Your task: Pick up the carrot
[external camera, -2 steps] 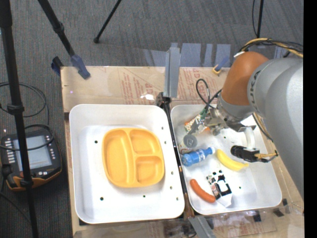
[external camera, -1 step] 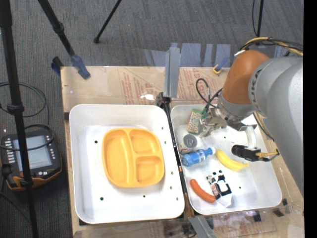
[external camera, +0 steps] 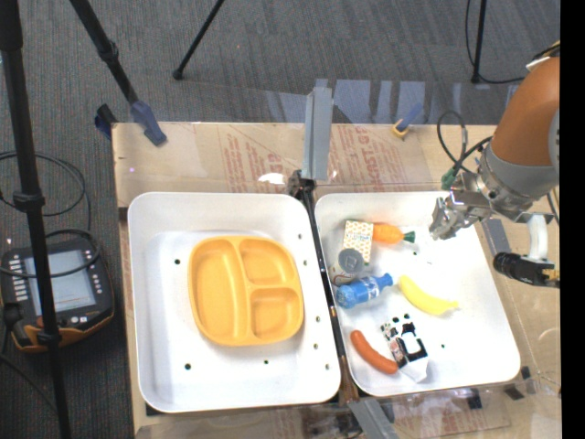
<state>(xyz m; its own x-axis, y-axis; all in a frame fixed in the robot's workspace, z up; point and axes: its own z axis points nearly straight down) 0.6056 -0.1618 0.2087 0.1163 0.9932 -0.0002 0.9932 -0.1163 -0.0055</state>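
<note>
The carrot (external camera: 391, 235) is small and orange with a green tip. It lies in the upper middle of the right bin (external camera: 475, 337), beside a cream box (external camera: 358, 238). My gripper (external camera: 444, 224) hangs over the same bin's upper right part, to the right of the carrot and apart from it. Nothing shows between the fingers, and their spread is unclear from this angle.
The right bin also holds a blue bottle (external camera: 362, 291), a banana (external camera: 428, 298), a red sausage (external camera: 374, 352), a grey round piece (external camera: 351, 262) and a black-and-white item (external camera: 409, 344). A yellow divided plate (external camera: 247, 289) lies in the left bin (external camera: 155, 245).
</note>
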